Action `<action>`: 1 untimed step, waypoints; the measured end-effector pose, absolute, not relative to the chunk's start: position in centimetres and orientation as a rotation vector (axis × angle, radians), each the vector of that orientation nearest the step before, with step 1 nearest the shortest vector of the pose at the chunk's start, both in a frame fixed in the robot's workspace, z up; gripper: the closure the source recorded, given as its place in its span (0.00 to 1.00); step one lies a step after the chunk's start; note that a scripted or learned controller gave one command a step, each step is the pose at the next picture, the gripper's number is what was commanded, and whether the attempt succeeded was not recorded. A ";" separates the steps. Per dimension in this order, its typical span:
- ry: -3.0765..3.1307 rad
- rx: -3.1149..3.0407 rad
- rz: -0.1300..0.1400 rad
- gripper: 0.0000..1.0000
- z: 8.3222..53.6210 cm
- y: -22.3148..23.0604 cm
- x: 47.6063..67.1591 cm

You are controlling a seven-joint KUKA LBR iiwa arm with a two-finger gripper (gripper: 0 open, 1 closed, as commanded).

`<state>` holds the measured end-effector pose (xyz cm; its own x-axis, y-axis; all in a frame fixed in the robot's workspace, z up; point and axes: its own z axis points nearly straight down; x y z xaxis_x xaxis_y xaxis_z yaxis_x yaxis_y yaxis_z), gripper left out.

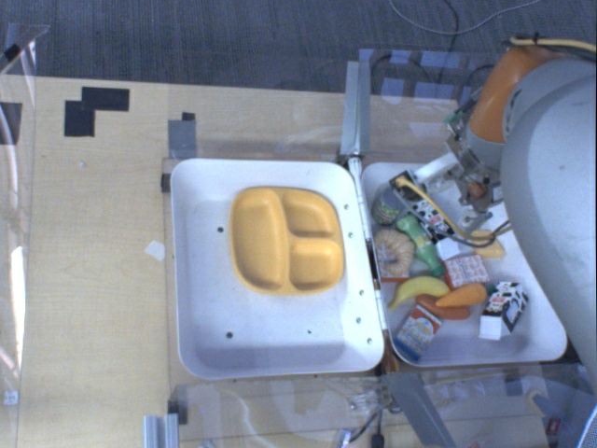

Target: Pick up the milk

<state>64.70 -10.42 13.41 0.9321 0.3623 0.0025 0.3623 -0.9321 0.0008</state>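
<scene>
Can't make out a single readable word, brand or number anywhere, tbh. Just below-left of the gripper (pixel 464 187), a cow-patterned milk carton (pixel 423 208) with print too blurry to read; further down from it, a red-and-white box (pixel 465 270), a second cow-print carton (pixel 505 303) and a small juice-style box (pixel 419 329), all with label blobs but nothing legible. Far off to the gripper's left, black tape marks (pixel 93 108) on the bench, shapes only, no lettering.
</scene>
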 end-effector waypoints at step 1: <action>0.387 3.113 0.011 0.00 11.2 -9.4 66.2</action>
